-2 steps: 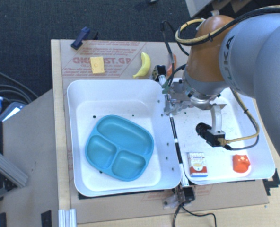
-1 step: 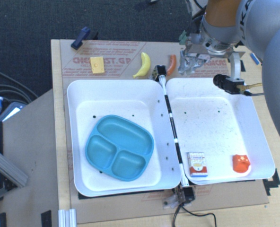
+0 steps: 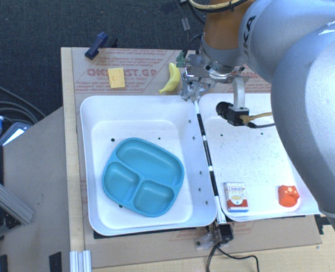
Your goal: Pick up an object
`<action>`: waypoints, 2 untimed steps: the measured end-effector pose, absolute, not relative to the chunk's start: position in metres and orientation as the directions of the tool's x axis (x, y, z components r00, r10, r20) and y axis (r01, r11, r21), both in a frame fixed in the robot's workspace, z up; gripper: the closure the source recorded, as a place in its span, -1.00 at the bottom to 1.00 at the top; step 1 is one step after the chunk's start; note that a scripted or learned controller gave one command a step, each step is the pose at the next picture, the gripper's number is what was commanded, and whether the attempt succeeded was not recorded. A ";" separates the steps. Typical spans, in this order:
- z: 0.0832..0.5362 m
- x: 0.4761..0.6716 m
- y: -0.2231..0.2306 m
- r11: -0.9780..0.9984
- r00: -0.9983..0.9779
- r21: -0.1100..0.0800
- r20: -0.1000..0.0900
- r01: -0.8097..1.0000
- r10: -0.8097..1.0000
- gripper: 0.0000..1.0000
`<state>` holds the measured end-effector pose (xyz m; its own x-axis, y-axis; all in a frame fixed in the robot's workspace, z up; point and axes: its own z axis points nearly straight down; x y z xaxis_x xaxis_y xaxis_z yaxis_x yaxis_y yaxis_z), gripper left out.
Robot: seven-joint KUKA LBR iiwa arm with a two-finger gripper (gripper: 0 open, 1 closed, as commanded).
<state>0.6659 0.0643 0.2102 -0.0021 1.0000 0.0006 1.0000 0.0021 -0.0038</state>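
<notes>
My gripper (image 3: 190, 89) hangs over the far end of the divider between the two bins, just right of a yellow banana (image 3: 170, 79) that lies on the bench behind the left bin (image 3: 91, 152). A blue three-part plate (image 3: 143, 175) lies in the left bin. In the right bin (image 3: 258, 152), a small red and white box (image 3: 236, 197) and an orange-red object (image 3: 288, 195) sit near the front edge. Nothing shows in the gripper's grasp.
A yellow block (image 3: 116, 78) and a dark blue clip (image 3: 96, 45) rest on the cardboard behind the left bin. A black part with a cable (image 3: 233, 113) hangs over the right bin's far end. The big grey arm (image 3: 303, 84) covers the right side.
</notes>
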 end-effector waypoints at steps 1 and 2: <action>0.199 0.607 0.041 -0.001 0.001 -0.002 0.000 1.000 1.000 1.00; 0.202 0.582 0.036 -0.001 0.001 -0.003 0.000 1.000 1.000 1.00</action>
<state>0.5821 0.0358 0.2017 0.0007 1.0000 0.0002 1.0000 -0.0007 -0.0033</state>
